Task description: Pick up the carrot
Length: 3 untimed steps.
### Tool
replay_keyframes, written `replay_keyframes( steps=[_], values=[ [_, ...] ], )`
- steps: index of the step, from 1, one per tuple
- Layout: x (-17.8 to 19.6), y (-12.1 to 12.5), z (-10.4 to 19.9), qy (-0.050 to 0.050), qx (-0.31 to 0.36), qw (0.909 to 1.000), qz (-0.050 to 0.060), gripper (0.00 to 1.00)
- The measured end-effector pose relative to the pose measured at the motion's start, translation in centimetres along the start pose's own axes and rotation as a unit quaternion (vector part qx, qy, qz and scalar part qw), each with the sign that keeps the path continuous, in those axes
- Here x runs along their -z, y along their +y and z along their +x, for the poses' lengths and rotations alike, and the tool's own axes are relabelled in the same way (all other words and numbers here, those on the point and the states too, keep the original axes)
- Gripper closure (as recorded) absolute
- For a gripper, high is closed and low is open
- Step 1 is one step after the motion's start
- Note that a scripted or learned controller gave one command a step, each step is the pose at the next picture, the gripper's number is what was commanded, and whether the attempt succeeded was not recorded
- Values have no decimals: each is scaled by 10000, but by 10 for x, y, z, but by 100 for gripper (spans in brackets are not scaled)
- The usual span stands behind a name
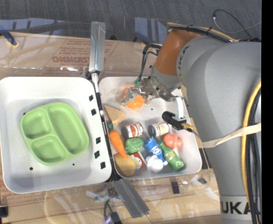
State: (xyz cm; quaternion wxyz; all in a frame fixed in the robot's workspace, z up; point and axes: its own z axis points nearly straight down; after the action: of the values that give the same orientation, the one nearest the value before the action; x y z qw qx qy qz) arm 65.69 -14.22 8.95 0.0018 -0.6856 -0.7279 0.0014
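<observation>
Fingers [137,88] hover near right bin's far wall [127,80]; carrot [117,143] hugs left wall.

left bin [10,125]: divided plate [54,132] inside | right bin [113,85]: carrot [117,143] at left wall, cans and bottles to its right

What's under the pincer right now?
Under the pincer lies an orange piece on the right bin floor. The carrot lies apart, near the bin's left wall.

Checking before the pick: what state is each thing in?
Carrot: lying at right bin's left wall, not held.
Plate: flat in left bin.
Cans: on their sides.
Green bottle: lying down.
Gripper: low over orange piece.
</observation>
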Motion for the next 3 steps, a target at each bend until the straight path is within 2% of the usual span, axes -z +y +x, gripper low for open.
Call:
replay_keyframes(
  steps=[1,2,3],
  values=[
    [7,0,2,7,37,10000,32,100],
    [3,-53,43,-58,-614,9981,-35,100],
    [2,-111,48,-40,-928,9957,-33,100]
  ],
)
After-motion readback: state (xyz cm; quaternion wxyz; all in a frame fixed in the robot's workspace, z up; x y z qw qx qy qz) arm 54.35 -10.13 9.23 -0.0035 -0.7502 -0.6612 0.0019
